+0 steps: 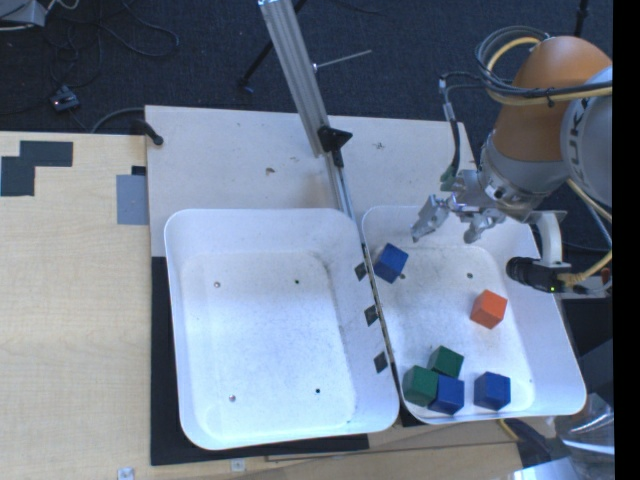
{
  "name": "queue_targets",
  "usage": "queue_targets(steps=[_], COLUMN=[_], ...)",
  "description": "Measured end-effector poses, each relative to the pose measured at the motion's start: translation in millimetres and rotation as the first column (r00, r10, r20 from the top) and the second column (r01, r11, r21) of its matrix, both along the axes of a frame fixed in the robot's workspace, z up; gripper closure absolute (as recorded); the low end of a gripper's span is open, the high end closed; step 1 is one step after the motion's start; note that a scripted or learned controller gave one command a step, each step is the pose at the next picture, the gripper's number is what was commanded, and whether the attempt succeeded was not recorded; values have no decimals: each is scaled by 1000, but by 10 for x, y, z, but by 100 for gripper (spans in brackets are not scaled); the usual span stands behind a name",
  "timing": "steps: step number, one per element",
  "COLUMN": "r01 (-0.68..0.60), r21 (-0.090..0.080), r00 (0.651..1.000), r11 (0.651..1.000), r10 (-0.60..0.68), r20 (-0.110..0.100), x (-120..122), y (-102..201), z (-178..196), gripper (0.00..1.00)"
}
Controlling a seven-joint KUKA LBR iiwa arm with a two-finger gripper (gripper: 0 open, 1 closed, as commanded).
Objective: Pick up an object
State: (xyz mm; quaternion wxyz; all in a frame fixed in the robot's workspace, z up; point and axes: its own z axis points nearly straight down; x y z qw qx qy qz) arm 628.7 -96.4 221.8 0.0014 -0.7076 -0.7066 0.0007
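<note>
The gripper (457, 221) hung over the right bin's (560, 368) far rim, jaws spread wide and holding nothing, apparently poised to descend; nearest lay a blue cube (391, 262) against the divider, 5 more cubes beyond.

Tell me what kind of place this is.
Probably a robotics lab bench for pick tests: an arm with its end effector over two white bins, colored cubes in the right one, loose cables on dark carpet behind.
</note>
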Motion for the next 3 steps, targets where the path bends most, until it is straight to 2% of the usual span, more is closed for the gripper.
queue_targets(steps=[1, 2, 3], r01=[-4, 2, 2], r21=[-1, 0, 0], r00=[1000, 1000, 1000], r11=[1000, 1000, 1000], r10=[4, -2, -2], r20=[7, -10, 0], x=[32, -527, -496], y=[218, -275, -268], z=[585, -752, -703], gripper=[0, 0, 0])
